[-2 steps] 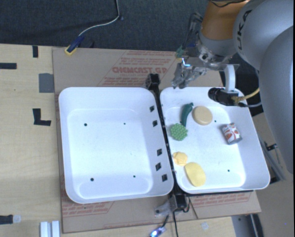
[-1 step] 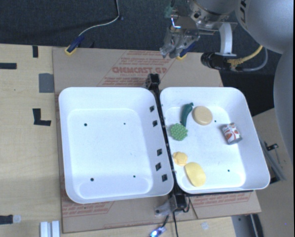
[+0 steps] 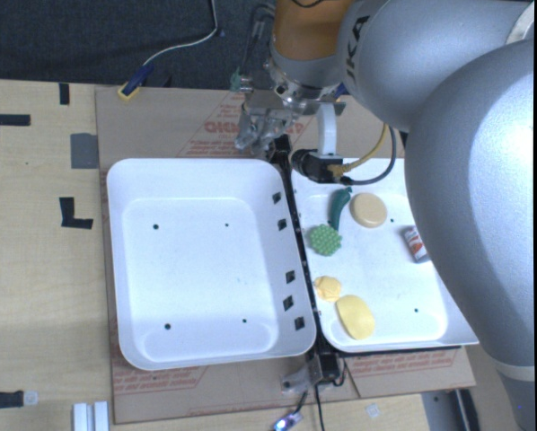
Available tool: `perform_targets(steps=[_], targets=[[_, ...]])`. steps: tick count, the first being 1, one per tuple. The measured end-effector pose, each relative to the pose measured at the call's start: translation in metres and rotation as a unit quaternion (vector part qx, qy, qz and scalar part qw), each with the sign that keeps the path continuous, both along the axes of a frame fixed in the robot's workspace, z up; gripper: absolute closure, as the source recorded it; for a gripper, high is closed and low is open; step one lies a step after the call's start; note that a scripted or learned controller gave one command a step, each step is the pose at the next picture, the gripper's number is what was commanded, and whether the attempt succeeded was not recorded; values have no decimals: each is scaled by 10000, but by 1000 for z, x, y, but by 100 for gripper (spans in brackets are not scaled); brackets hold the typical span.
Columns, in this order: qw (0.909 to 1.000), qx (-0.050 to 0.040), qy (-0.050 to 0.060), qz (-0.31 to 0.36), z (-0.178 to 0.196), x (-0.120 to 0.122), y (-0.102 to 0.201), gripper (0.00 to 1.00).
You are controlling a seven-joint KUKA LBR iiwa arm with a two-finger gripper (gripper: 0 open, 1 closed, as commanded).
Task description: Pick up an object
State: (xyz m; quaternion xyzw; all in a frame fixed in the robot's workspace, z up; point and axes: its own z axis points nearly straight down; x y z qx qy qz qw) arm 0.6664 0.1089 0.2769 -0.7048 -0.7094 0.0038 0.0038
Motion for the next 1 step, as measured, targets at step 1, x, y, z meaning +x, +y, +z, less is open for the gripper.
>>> perform_targets(steps=[1], targets=[[10000,0,-17,0,-49,0,61,100]])
